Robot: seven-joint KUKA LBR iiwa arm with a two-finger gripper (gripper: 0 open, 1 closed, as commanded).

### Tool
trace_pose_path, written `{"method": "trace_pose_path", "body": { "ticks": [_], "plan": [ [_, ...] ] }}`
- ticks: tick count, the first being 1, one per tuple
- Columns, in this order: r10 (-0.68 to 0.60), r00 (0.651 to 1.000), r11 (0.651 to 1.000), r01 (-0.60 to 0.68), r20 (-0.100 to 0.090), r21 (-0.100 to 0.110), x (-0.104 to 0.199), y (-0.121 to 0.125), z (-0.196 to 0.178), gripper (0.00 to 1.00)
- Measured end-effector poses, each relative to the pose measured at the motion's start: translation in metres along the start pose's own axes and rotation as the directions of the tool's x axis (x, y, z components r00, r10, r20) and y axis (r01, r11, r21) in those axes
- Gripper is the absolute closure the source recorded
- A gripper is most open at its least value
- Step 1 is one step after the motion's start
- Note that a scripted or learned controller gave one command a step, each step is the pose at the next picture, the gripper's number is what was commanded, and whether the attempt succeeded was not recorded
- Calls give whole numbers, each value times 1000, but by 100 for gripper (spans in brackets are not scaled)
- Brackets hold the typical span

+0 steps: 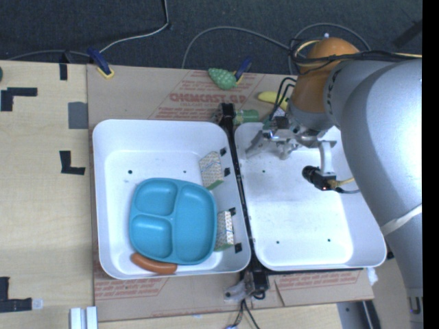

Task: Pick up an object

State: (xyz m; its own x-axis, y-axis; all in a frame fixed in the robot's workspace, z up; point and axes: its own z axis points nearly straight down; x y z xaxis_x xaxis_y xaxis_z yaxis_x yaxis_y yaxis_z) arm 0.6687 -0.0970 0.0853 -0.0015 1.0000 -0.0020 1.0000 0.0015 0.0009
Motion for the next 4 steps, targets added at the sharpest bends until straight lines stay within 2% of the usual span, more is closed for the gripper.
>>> {"method": "trace_pose_path", "body": {
  "ticks": [1,2,3,4],
  "plan": [
    [-2,1000,1000,2,2,-1,0,0,-10,100],
    [-1,1000,1000,1,-2,0,48,-69,-100,100],
    [-1,1000,1000,1,-3,2,131,-81,-99,100],
    [-1,1000,1000,1,-3,3,131,-81,-99,0]
  ]
}}
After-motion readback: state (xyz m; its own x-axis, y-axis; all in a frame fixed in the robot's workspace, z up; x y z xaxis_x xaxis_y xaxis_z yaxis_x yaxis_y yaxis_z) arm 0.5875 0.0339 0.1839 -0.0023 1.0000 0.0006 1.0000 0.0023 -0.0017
